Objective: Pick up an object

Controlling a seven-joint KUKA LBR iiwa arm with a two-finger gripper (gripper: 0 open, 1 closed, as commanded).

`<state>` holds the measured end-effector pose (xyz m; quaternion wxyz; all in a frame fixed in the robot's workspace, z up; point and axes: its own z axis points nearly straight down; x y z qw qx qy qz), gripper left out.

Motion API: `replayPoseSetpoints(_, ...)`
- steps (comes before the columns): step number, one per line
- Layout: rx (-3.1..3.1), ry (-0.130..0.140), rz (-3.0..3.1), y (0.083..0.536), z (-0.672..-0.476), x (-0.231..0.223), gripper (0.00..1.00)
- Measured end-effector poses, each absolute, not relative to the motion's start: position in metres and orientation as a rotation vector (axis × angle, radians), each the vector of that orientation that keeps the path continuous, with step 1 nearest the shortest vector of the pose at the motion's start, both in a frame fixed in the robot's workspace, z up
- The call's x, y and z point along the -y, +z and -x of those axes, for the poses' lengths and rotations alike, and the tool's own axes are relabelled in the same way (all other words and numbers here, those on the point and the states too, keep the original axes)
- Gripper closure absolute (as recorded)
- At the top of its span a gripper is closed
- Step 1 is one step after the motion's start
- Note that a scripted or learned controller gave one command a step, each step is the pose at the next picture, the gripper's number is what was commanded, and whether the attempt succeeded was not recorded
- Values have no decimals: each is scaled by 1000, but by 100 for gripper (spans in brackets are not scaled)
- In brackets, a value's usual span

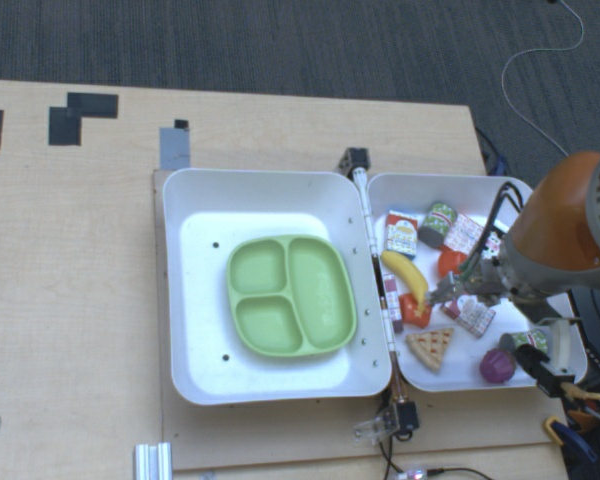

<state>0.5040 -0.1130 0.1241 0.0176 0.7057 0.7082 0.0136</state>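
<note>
Banana lies at left side of right bin, beside red toy and pizza slice. My gripper hovers just right of it; whether open or pressed together, cannot tell. Advice: centre over one item, descend straight, avoid neighbours.

Left bin: holds a green divided plate with three compartments.
Right bin: holds a banana, a pizza slice, a purple round item, a green can, a small carton, red pieces and small packets.
Arm: reaches in from the right, orange band over the right bin.
Gripper: low in the right bin, just right of the banana, among the red pieces.
Bench: pale wood, dark patches at upper left.
</note>
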Motion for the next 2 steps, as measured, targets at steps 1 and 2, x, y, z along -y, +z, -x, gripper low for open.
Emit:
replayPoseSetpoints(1,-2203,26,-2202,103,-499,96,0)
replayPoseSetpoints(2,-2209,37,-2198,116,-502,93,100)
